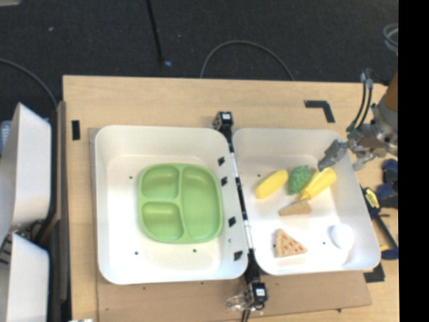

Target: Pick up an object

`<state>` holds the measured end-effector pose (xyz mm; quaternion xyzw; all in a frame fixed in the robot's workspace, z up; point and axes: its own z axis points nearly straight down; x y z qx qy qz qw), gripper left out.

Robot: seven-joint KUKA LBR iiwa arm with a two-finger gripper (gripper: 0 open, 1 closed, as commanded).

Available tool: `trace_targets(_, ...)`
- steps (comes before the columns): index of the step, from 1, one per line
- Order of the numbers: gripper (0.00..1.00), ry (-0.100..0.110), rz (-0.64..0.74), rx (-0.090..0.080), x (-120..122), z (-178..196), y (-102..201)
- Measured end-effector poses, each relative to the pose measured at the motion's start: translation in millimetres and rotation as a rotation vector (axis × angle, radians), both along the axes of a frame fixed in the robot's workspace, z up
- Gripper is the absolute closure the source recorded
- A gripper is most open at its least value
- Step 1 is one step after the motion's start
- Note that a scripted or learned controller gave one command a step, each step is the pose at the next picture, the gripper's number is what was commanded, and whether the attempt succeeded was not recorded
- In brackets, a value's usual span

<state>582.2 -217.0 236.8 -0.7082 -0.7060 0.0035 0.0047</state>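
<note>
The right bin [268,139] holds several toy foods. A yellow lemon-shaped piece [271,184] lies beside a green broccoli-like piece [299,178], and a yellow corn-like piece [319,182] leans against that. Below them lie a tan wedge [295,208], a pizza slice [288,244] and a small white round object [341,235]. My gripper [333,154] hangs over the bin's upper right part, just above and right of the corn-like piece. Nothing shows in its grasp.
The left bin [114,153] bears a green divided plate [179,202]. A clamp row [234,200] runs between the bins. White boxes [27,173] stand off the bench's left side. Cables and blue-yellow tools [379,196] lie at the right edge.
</note>
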Motion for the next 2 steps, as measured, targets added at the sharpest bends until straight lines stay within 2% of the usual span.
trace_targets(1, 0.00, -0.013, 0.004, -0.003, 3, 8, 1)
trace_targets(2, 0.00, -0.010, 0.002, -0.003, 0, -35, 3)
